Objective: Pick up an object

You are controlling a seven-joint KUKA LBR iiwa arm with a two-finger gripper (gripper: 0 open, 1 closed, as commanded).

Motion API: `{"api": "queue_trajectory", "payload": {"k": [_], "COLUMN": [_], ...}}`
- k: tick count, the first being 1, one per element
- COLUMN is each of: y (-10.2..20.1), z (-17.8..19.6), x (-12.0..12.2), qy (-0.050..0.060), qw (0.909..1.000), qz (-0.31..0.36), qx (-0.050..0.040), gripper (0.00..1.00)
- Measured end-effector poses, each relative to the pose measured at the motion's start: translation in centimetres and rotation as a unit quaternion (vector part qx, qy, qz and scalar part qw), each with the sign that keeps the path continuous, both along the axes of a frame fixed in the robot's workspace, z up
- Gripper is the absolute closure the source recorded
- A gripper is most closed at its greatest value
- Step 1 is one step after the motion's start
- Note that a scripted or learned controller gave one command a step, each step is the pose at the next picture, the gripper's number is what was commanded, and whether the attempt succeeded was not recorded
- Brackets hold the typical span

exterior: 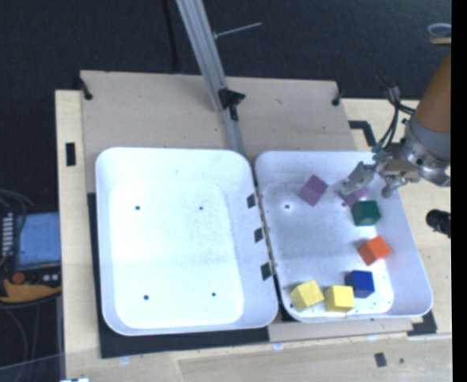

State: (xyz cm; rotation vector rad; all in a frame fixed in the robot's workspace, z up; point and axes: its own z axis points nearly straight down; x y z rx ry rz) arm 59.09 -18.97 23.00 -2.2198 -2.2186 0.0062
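My gripper [368,187] hangs over the upper right part of the right bin [285,237], reaching in from the right. Its two fingers stand apart, so it is open, and I see nothing held between them. A small purple piece [359,196] shows just below the left finger, partly hidden by it. A green block [366,212] lies directly under the gripper. A purple block [313,189] sits to its left. Lower in the bin lie an orange block [374,250], a blue block [360,282] and two yellow blocks [306,294] [340,297].
The left bin [114,237] sits beside the right one, with a raised divider between them. A slanted metal pole [209,54] rises behind the bins. A blue device with cables [38,241] lies off the bench's left edge.
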Motion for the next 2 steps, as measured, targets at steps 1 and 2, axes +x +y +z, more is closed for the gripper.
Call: {"api": "queue_trajectory", "payload": {"k": [1,2], "y": [0.0,0.4], "z": [-6.3,-11.0], "x": [-0.2,0.5], "qy": [0.000,-0.001], "qw": [1.0000,1.0000], "qz": [0.000,0.002], "qx": [0.0002,0.0001], "gripper": [0.00,0.00]}}
